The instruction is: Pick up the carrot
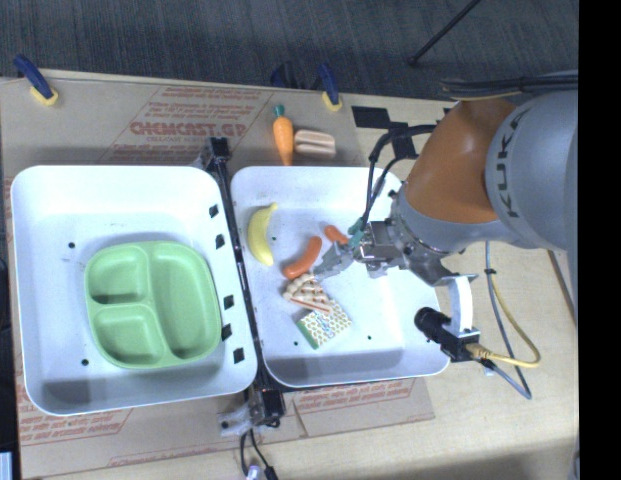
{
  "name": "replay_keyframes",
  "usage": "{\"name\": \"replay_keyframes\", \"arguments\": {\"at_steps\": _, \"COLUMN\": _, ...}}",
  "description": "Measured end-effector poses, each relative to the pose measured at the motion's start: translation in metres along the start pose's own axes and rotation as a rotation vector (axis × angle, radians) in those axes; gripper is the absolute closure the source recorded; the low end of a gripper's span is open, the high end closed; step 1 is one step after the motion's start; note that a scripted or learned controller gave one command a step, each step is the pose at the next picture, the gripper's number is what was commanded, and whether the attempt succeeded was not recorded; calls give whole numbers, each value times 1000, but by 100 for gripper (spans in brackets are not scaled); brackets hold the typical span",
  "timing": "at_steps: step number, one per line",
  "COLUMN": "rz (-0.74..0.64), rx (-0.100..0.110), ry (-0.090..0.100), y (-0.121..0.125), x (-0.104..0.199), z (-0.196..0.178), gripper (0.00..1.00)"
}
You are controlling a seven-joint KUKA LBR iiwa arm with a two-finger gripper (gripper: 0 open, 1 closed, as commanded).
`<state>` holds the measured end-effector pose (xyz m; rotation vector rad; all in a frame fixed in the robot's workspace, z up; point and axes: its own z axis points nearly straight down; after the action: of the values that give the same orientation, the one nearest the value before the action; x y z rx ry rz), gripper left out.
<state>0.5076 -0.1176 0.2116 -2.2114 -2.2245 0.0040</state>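
Now the carrot (282, 138) is seen upright on the tabletop (170, 118), above the right bin (390, 363), upper centre of frame. The hand (342, 254) hangs inside that bin, lower right of it; its grip cannot be told.

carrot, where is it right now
The carrot lies on the cardboard behind the right bin, outside it, beside a small sandwich-like toy.

I'm seeing my arm (520, 168), grey shell lettered KUKA, broad orange band (455, 168) above the wrist, black cables looping off it, yellow cable (515, 358) trailing below, metallic tool (340, 258).
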Motion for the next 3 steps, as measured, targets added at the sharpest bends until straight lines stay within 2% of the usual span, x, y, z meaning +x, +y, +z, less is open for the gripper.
{"name": "replay_keyframes", "arguments": {"at_steps": 1, "rz": -15, "rx": 0, "ry": -2, "y": 97, "x": -4, "z": 121, "gripper": 0}}
{"name": "replay_keyframes", "arguments": {"at_steps": 2, "rz": -10, "rx": 13, "ry": -6, "y": 147, "x": 15, "z": 118, "gripper": 0}}
{"name": "replay_keyframes", "arguments": {"at_steps": 3, "rz": -113, "rx": -5, "ry": -2, "y": 150, "x": 50, "z": 18, "gripper": 0}}
